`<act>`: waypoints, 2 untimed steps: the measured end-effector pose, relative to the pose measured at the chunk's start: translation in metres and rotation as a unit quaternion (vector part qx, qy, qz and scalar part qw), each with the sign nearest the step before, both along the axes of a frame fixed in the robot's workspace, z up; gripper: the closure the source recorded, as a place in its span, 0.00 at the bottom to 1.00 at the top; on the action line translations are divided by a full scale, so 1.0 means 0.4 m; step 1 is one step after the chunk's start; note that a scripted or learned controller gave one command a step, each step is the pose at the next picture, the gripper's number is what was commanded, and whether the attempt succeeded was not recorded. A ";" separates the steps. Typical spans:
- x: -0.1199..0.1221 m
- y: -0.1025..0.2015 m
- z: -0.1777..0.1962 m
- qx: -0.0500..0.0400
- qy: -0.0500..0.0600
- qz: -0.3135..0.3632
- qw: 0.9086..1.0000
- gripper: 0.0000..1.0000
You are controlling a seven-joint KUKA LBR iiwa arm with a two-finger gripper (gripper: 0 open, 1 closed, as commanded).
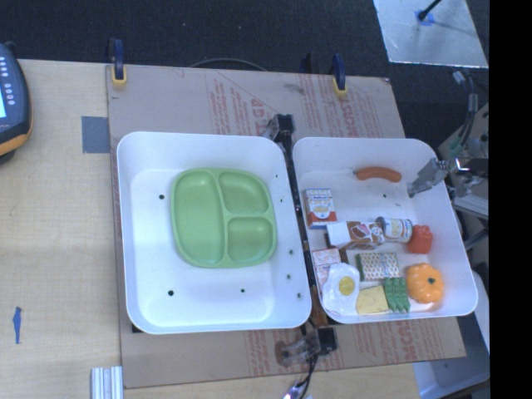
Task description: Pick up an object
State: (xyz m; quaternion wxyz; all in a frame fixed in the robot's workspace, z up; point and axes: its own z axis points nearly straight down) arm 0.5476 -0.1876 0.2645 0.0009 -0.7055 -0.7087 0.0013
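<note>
Grey hand (426, 177) hovers at the right bin's (332, 150) far-right rim; finger state cannot be told. Approach step, nothing held. Sausage (377, 174) lies just left of it; next move: descend onto it.

The arm is being cut off at the right, so little beyond the end effector (424, 178) is showing, and its fingers are too small to read. A dark device (13, 98) is running off the left edge of the desk (58, 248). Labels on the small packets (319, 205) are staying illegible.
</note>
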 end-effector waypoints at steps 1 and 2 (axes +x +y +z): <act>-0.022 -0.062 -0.240 0.001 0.002 0.000 1.000 0.00; -0.079 -0.060 -0.441 0.001 0.002 0.000 1.000 0.00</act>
